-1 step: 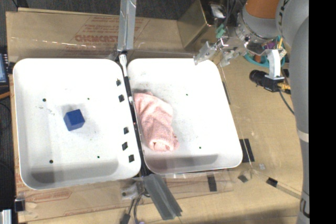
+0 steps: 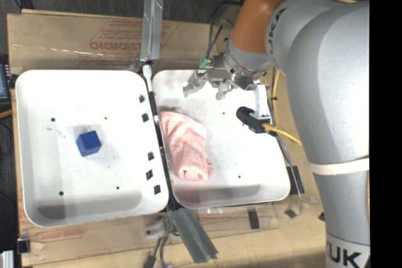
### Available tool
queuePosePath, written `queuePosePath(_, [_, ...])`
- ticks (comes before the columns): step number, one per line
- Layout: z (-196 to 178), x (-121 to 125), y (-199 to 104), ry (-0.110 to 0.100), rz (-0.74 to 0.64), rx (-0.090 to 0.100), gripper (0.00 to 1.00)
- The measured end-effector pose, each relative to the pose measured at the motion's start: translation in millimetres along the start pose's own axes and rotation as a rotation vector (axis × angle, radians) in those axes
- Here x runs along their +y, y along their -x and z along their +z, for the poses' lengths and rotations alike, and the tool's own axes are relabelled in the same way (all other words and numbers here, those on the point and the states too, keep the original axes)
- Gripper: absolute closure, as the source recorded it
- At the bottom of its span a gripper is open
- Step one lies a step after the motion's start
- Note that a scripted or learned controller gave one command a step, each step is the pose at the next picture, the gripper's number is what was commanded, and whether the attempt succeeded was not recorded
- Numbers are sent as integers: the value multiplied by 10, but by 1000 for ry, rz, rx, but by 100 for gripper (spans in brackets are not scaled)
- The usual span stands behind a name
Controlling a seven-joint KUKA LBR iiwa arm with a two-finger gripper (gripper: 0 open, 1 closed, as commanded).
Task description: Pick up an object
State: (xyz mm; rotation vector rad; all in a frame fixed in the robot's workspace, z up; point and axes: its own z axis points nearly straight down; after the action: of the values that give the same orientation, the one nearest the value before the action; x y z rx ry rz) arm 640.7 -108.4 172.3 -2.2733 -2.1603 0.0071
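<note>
The pink cloth (image 2: 185, 144) lies crumpled along the left wall of the right bin (image 2: 251, 188), and your gripper (image 2: 205, 87) hangs above that bin's far end with its jaws spread apart and nothing between them. You can expect it to be light, limp and squashy, so pinch a raised fold near its middle. The blue cube (image 2: 88, 142) in the left bin (image 2: 75, 210) looks small and rigid.

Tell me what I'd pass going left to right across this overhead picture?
Left bin → blue cube → divider → pink cloth → gripper → grey arm.
</note>
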Motion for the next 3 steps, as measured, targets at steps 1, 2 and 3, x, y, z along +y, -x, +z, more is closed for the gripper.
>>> queuePosePath(1, [825, -466, -139, 1, -14, -1, 0])
queuePosePath(2, [823, -661, 210, 1, -61, 0, 0])
queuePosePath(3, [806, -508, 363, 6, -188, -1, 0])
